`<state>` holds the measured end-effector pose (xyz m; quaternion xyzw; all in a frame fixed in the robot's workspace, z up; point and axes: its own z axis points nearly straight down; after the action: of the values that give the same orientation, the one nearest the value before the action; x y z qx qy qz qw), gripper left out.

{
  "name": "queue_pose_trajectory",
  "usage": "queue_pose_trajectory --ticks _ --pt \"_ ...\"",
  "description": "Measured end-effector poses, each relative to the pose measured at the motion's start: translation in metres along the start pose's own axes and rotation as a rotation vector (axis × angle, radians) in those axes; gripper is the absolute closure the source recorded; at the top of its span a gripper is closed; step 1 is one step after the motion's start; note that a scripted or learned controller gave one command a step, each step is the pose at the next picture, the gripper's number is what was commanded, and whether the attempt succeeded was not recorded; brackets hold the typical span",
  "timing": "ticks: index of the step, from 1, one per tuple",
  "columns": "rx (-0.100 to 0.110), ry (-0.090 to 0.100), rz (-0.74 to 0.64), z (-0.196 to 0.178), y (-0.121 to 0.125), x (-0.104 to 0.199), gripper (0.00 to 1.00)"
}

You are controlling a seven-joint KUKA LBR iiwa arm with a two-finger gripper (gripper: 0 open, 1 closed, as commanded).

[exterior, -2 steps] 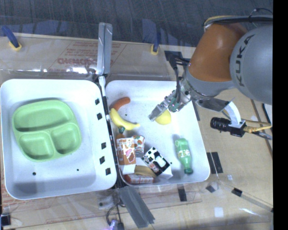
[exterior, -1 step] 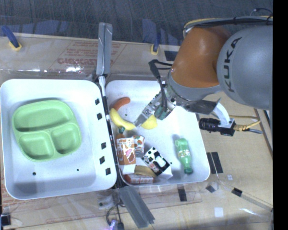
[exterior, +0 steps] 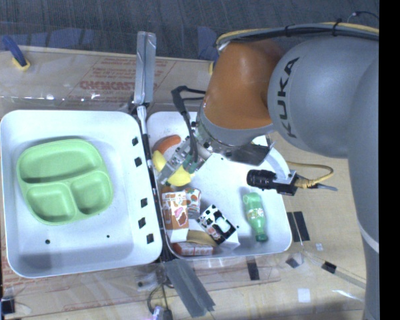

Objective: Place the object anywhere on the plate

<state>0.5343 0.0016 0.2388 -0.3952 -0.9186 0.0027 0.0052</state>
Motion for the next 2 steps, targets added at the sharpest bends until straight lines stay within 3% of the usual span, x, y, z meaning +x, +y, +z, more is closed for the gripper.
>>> queue_pose_trajectory --ticks 1,2 --pt "0.001 -0.001 -0.200 0.008 0.033 0.059 1.00" --pt "-0.001 -0.005 -0.377 0.018 0.097 0.095 1.00"
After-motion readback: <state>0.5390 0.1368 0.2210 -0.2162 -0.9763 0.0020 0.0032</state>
